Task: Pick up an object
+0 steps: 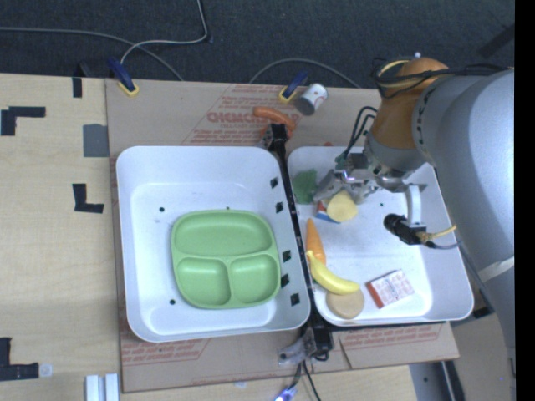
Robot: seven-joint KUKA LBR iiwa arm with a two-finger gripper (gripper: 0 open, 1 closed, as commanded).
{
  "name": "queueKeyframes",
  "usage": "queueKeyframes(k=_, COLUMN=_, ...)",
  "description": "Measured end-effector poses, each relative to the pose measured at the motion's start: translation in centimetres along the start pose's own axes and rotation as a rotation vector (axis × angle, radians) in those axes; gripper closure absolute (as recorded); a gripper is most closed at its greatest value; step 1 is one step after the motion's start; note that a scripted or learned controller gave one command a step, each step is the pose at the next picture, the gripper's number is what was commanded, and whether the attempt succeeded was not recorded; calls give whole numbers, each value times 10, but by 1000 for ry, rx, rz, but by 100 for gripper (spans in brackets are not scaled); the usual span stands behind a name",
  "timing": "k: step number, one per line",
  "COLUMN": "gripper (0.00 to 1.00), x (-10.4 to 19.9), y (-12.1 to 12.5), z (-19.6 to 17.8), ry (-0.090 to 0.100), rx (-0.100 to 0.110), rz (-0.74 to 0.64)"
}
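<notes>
My gripper (342, 197) reaches down over the upper left part of the right bin (458, 306). A pale yellow round object (341, 209) sits between its fingers, and the gripper is shut on it. In the same bin lie a green item (303, 184) by the left wall, an orange carrot (314, 239), a yellow banana (333, 280), a tan round disc (346, 304) and a red and white packet (390, 288).
The left bin (134, 164) holds a green divided plate (226, 257). The grey arm with its orange band (401, 111) covers the right bin's upper right corner. Clamps and a small cylinder (311, 98) lie on the cardboard behind the bins.
</notes>
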State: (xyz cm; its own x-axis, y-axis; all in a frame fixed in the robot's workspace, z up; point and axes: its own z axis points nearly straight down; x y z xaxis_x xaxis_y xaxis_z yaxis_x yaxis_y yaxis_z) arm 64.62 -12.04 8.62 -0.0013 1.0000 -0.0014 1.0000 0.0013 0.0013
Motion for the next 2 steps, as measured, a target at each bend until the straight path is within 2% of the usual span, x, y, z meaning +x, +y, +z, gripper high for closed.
queueKeyframes(k=1, gripper=100, x=0, y=1, z=-11, ry=-2, rx=-3, rz=-1)
queueKeyframes(k=2, gripper=100, x=46, y=-35, z=-99, ry=2, rx=1, rz=-1)
